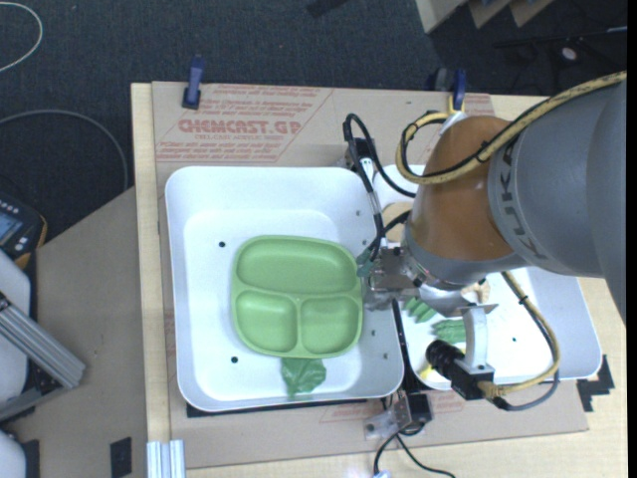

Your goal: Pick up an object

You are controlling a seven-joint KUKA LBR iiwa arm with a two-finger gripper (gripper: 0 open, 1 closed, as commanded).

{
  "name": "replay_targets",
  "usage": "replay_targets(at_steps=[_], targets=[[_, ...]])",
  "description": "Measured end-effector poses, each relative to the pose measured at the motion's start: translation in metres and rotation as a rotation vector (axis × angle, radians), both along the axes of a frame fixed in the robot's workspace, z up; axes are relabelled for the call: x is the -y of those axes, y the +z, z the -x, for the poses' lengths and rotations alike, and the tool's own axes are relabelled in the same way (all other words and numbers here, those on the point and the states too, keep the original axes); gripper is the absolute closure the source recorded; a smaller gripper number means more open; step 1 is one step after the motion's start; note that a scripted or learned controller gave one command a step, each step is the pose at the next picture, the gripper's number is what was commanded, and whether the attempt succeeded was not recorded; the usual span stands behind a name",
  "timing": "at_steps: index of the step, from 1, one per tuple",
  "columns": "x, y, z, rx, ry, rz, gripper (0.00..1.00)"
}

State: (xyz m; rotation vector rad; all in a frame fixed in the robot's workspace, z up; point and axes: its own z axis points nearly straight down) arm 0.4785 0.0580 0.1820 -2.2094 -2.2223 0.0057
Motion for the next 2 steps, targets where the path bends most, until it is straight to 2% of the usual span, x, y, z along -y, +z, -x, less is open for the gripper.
replay_targets(at_steps=[1, 2], targets=[[-0.041, 0.167, -0.048, 0.03, 0.001, -0.002, 1.0], [-0.005, 0.136, -0.043, 0.003, -0.01, 0.004, 1.0]])
